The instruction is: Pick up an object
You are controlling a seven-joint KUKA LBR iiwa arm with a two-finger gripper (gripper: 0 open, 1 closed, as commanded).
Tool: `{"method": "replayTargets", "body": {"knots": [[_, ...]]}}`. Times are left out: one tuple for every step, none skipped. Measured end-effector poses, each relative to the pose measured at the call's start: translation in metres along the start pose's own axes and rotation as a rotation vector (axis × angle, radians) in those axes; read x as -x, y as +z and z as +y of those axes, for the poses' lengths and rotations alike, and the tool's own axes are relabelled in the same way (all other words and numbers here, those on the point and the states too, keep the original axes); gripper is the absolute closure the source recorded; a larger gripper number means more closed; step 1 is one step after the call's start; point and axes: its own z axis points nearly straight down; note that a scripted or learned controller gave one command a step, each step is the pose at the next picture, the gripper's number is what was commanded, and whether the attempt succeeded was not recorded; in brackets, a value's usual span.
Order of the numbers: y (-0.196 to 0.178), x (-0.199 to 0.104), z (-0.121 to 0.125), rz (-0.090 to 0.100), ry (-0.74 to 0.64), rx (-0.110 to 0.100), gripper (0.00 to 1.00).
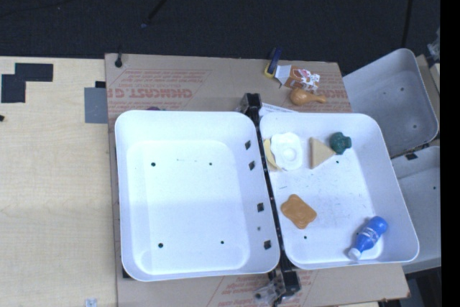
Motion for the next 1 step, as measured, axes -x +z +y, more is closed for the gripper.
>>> {"method": "replayTargets", "body": {"knots": [[-0.0001, -0.0324, -0.0185, -0.001, -0.001, 0.0, 1.0]]}}
